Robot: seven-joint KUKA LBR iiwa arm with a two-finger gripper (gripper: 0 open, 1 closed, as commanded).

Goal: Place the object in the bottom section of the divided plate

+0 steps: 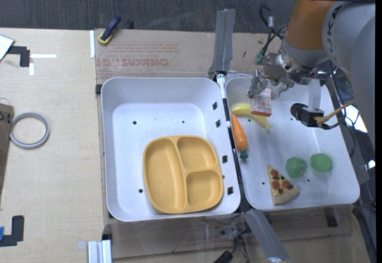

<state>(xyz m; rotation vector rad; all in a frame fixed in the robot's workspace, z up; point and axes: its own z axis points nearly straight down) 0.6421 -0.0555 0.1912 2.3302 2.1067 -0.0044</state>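
A yellow divided plate (182,173) lies in the left bin (119,136), toward its front, with one long section on the left and two smaller ones on the right. My gripper (261,95) hangs over the back left part of the right bin (334,196), directly above a yellow banana (248,113). A small white and red tag hangs at the gripper's tip. An orange carrot (239,132) lies just in front of the banana, along the bin's left wall. Nothing shows in the gripper's hold.
A pizza slice toy (280,185) and two green round pieces (295,166) (322,163) sit in the front of the right bin. A tape roll (28,129) lies on the bench at the far left. Black cables hang by the arm's wrist.
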